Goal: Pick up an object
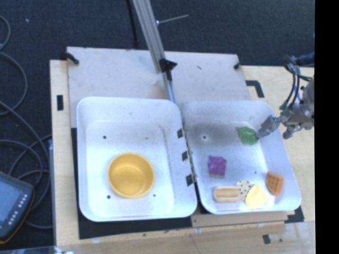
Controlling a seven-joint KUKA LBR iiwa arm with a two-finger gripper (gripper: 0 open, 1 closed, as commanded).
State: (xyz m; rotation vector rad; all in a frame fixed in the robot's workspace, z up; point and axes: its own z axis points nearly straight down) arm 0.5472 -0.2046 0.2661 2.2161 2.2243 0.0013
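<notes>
My gripper (277, 129) hangs over the right rim of the right bin (228, 110), reaching in from the right. Its fingers stand apart with nothing between them. The left finger (266, 126) points toward a green lump (246, 135), which lies just left of it on the bin floor. A purple block (216, 165) sits lower in the middle of that bin. Along the front wall lie a tan bun-shaped piece (226, 194), a small spotted white piece (243, 187), a pale yellow piece (256, 197) and an orange waffle-like piece (274, 182).
In the left bin (95, 120) a yellow bowl (131, 174) stands upright toward the front. A metal pole (151, 28) slants down from the top to the gap between the bins. Cables and a tablet (13, 205) lie on the floor at left.
</notes>
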